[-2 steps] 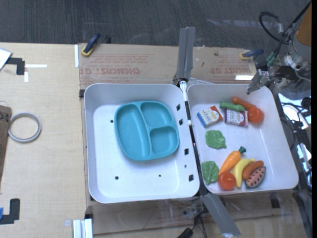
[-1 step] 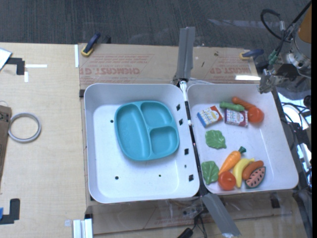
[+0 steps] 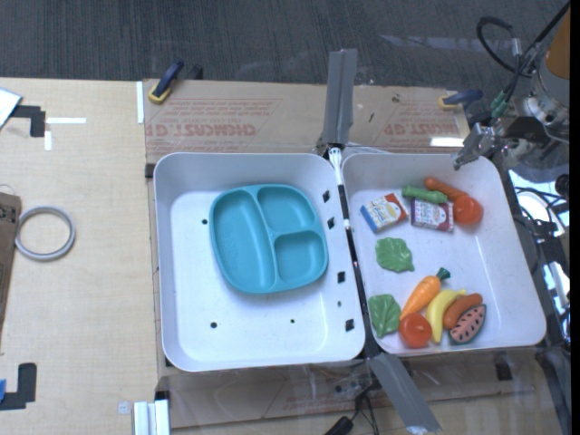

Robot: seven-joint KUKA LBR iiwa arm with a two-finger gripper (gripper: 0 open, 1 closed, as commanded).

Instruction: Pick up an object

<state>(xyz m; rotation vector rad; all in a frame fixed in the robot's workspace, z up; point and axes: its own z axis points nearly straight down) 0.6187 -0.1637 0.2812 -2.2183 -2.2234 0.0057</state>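
Inside the left bin (image 3: 181, 333) lies a smooth teal divided plate (image 3: 269, 238).

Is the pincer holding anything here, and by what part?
Nothing held. The pincer hangs at the right bin's top edge, apart from the toys.

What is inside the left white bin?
The left bin holds one teal divided plate, lying flat with three bare compartments. Whatever is beneath the plate is covered. The toy food sits in the right bin.
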